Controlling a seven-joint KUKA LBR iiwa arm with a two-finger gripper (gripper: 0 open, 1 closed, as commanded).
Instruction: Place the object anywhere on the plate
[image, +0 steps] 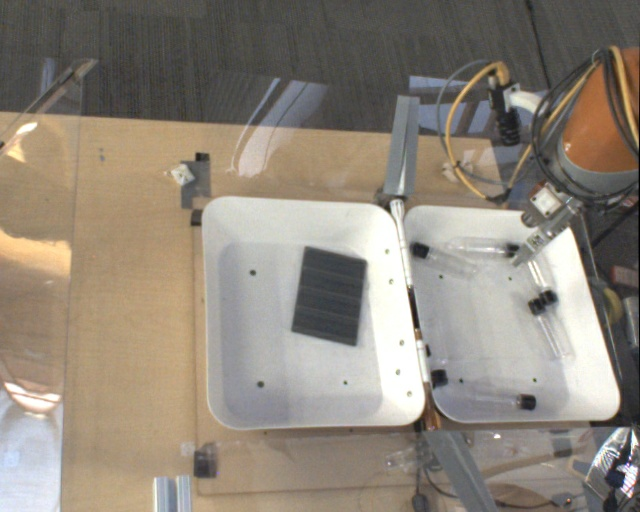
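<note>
The surface (120, 300) carries two white bins. The left bin (230, 390) holds the dark ribbed plate (329, 296) near its centre. Right of that bin, the right bin (590, 380) holds four clear black-capped tubes (465, 252). The gripper (540, 232) hangs at its far right corner; jaw state cannot be determined.

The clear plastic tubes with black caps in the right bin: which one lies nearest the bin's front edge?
The clear plastic tube with black caps lying along the right white bin's front edge; the other two sit higher.
</note>
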